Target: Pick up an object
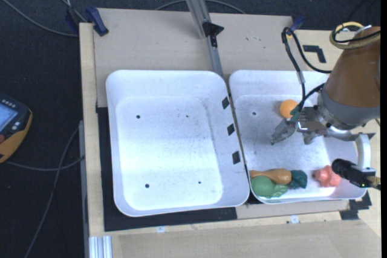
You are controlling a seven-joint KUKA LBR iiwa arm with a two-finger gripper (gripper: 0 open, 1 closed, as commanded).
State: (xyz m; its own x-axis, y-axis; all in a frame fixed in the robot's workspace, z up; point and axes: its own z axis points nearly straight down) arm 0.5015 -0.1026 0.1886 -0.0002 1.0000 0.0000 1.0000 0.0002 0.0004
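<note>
White plastic bins sit side by side on the bench (151, 27). In the right bin (260, 84) the gripper (294, 133) hangs low with its fingers spread wide — nothing between them. An orange ball (288, 108) lies just behind it; a green toy (269, 188), a tan toy (275, 176) and a pink toy (326, 176) line the near wall.

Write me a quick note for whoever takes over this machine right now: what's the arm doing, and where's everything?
Gripper: over the right bin, fingers apart, holding nothing.
Things, all in the right bin: orange ball just behind the gripper; tan piece, green toy, dark green piece and pink toy along the near edge.
Done: nothing picked up.
Left: close on one thing, probably the ball, and lift.
</note>
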